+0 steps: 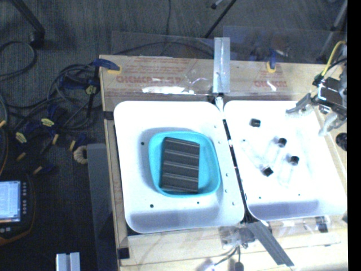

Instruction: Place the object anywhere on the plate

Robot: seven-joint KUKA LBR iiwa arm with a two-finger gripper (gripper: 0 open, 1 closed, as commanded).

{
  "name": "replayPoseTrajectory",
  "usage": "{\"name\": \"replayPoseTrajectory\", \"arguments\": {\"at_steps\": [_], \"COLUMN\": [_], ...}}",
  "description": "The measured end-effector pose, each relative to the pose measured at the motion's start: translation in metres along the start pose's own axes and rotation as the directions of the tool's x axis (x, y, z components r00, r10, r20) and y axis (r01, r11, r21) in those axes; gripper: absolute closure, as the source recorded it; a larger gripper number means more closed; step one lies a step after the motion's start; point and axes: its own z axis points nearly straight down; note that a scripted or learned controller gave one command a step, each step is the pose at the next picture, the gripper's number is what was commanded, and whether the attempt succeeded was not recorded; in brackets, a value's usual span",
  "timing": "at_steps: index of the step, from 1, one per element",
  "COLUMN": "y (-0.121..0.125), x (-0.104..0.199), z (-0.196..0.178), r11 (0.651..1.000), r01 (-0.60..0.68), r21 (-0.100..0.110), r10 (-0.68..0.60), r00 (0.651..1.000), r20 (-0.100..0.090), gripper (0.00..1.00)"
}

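Dark ribbed object (180, 165) lies on the blue plate (211, 168), far from the fingers (316, 109); their grip unclear.

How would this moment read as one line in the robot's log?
gripper: right bin's far right edge | dark ridged block: on blue plate, left bin | small vials: right bin

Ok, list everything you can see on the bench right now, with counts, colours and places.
Shallow white bins: two, side by side, left bin, right bin.
Turquoise plastic plate: one, centre of left bin.
Dark grey ridged rectangular block: one, lying on the plate.
Clear small vials with black caps: about four, scattered in right bin.
Gripper: metal, at right bin's far right edge, above the bench.
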Motion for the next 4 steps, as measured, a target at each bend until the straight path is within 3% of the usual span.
{"name": "replayPoseTrajectory", "arguments": {"at_steps": [1,2,3,4], "y": [-0.014,-0.053,-0.038,-0.064], "x": [0.008,-0.019,-0.028,0.002], "z": [0.072,0.004,-0.037,0.040], "r11": [0.998,0.986,0.948,0.933], "r01": [-0.061,-0.166,-0.319,-0.359], "r21": [0.003,0.001,0.002,0.006], "r10": [0.061,0.166,0.319,0.359], "r00": [0.998,0.986,0.948,0.933], "r20": [-0.001,0.000,0.000,-0.001], "gripper": [0.00,0.00,0.00,0.00]}}
